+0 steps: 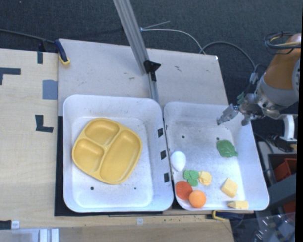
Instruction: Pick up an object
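The left bin (pixel 112 104) holds 1 yellow divided plate (pixel 107 149), sitting toward its left half, well away from the arm. In the right bin (pixel 250 146) the loose pieces gather toward the near edge: a white egg (pixel 178 160) against the left wall, then a small green piece (pixel 191 176) touching a pale yellow piece (pixel 205 178), with a red tomato (pixel 183 189) and an orange ball (pixel 197 199) just in front of them, and 2 yellow blocks (pixel 229 187) farther right near the corner. Apart from that cluster lies a green leafy piece (pixel 226 148), alone on bare bin floor. The gripper (pixel 234 116) hangs over the far right part of this bin, its 2 fingers spread apart with nothing between them. The leafy piece is likely the nearest candidate: it lies just toward the near side of the fingers and slightly left, its long axis running roughly left to right, so a short reach toward the near edge and a descent would bring the fingers over it.
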Action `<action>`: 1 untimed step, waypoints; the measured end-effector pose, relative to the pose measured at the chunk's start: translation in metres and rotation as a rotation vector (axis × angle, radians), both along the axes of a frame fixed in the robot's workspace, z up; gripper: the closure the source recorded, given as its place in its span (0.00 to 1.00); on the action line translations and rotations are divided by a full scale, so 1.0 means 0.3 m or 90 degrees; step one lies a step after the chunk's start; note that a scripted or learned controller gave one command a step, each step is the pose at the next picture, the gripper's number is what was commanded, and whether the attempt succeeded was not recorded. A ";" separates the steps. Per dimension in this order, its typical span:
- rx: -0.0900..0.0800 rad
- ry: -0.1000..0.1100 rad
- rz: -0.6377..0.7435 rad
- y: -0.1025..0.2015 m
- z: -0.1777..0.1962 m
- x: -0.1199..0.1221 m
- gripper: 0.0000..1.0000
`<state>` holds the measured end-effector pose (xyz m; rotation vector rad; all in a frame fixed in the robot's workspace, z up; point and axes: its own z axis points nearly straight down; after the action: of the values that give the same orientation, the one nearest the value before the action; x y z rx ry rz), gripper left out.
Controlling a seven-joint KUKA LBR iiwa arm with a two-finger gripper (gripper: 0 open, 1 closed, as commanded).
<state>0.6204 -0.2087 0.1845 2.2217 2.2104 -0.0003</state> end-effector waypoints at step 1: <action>0.005 0.008 0.005 0.132 -0.221 -0.031 0.00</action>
<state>0.6112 -0.1691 0.1183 2.2233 2.2292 -0.0065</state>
